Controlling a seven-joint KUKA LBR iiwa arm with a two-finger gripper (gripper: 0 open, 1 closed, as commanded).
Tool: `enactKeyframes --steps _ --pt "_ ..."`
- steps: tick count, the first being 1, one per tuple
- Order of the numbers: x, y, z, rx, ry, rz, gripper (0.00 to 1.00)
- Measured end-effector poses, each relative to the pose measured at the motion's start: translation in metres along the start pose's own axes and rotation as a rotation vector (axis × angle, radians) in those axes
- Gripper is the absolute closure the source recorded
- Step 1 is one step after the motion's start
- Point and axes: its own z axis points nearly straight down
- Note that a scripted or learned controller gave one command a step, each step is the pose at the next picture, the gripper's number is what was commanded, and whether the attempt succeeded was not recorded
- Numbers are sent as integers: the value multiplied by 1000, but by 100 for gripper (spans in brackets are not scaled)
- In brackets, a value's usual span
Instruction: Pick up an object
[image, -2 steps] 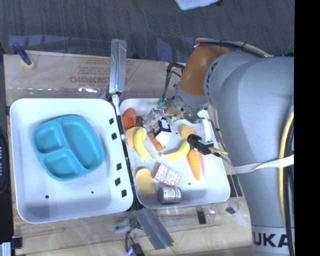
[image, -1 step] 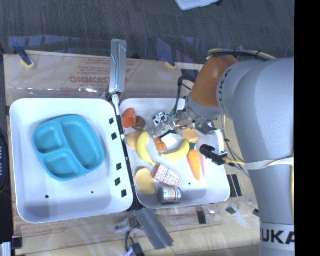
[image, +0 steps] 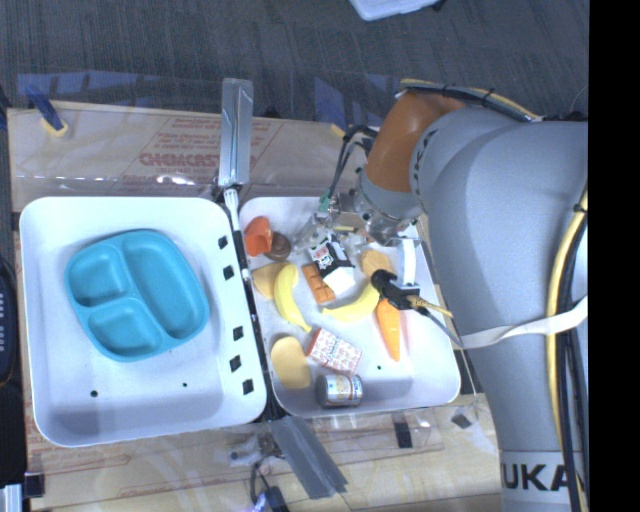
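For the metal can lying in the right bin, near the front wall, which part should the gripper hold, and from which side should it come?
Grip the metal can across its round body, near the middle, coming straight down from above. It lies on its side by the right bin's front wall, so the ends are poorly reachable. The patterned box sits close behind it, so the fingers probably need a careful, narrow entry there.

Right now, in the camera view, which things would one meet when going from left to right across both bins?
Blue divided plate in the left bin → red toy → banana → patterned small box → carrot, these four in the right bin. The items crowded under the gripper overlap, so I leave them out.
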Motion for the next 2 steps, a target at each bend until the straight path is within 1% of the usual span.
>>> enactKeyframes --steps 1,2 --pt "1 0 -10 1 0 -5 100" --pt "90 -5 -105 -8 2 -109 100"
